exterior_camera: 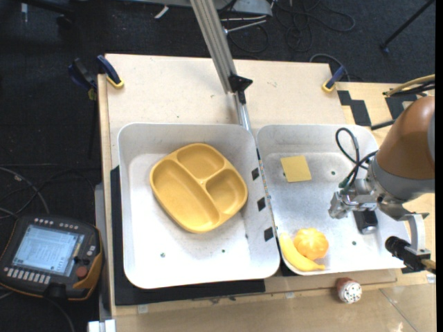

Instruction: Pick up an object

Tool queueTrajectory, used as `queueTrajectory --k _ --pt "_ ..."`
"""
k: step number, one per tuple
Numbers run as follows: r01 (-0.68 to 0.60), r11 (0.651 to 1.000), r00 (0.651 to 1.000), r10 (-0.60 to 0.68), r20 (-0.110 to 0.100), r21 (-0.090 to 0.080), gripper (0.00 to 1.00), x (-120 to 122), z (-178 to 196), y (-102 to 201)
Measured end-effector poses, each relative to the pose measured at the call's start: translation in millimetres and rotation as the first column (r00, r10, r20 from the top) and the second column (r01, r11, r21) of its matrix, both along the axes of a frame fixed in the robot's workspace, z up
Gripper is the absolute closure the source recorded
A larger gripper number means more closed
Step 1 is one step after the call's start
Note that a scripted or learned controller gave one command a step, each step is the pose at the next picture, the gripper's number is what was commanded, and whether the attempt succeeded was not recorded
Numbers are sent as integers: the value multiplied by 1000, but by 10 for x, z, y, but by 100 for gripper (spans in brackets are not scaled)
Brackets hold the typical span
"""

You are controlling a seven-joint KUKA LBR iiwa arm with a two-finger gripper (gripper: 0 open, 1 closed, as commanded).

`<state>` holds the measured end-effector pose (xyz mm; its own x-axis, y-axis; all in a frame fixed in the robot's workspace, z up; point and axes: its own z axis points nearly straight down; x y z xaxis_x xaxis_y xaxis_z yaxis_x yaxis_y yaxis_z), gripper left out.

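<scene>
1. Yellow things fill the bins: a divided plate in the left bin, and in the right bin a flat square sponge, an orange and a banana touching at the near edge
2. Gripper hangs over bare floor right of these, holding nothing; whether the jaws are spread I cannot tell
3. Approach step, seemingly: no object is chosen yet
4. Next, it must shift left over the orange or sponge and descend
</scene>
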<state>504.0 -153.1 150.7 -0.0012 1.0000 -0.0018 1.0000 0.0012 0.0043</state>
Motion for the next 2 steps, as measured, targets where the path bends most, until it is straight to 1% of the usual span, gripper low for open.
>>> queueTrajectory --k 1,2 --pt "-1 1000 1000 1 3 -1 100 29 625 -40" --pt "0 1000 1000 0 -6 1 100 32 508 -39"
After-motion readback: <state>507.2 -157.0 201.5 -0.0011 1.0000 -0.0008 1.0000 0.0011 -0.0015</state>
